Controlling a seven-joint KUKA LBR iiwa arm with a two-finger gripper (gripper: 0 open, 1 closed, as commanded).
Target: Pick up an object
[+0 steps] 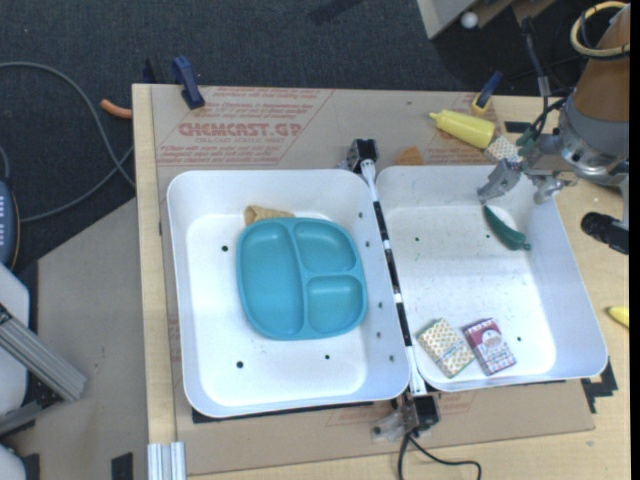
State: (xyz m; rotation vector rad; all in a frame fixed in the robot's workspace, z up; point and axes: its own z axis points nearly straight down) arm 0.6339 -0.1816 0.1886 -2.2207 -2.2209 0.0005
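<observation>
My gripper (518,188) hangs over the back right part of the right bin (560,268), fingers spread open with nothing between them. Just below and in front of it, a dark green curved object (506,229) lies on the bin floor. Near the front edge of the same bin sit a tan patterned packet (444,347) and a red and white packet (490,345), side by side. The left bin (200,268) holds a teal divided plate (300,276), and a tan piece (264,213) pokes out from behind its back left edge.
A yellow object (462,125) lies on the bench behind the right bin. Blue clamps (187,80) (487,90) grip the bench's back edge. A small orange bit (408,155) sits near the black latch (362,152) between the bins.
</observation>
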